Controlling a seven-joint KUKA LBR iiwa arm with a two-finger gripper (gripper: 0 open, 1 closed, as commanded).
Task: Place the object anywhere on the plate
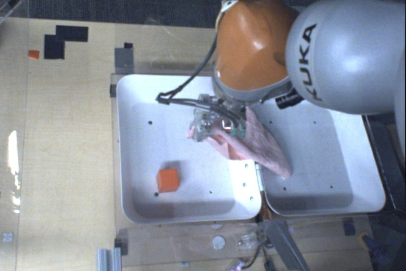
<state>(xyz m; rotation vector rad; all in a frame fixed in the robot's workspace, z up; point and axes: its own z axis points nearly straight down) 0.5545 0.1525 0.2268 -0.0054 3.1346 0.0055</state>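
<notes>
Because no plate can be made out in either bin, the drop point cannot be fixed from here; the step in hand is judged to be securing the object first. Nearest the camera, the orange cube (168,180) lies in the left bin (136,136), toward its near-left corner, well apart from the arm. If the cube is the task's object, the approach should come straight down over it, with its flat sides square to the closing direction and clearance from the near wall. Farther in, a pink cloth (257,143) drapes across the wall shared with the right bin (336,193), one end beside the gripper (212,124). The gripper sits in the left bin's far-right part, touching or just over the cloth. Whether it is spread, pressed together or pinching the cloth cannot be told. Above it stands the orange band (250,41) of the arm (349,54).
</notes>
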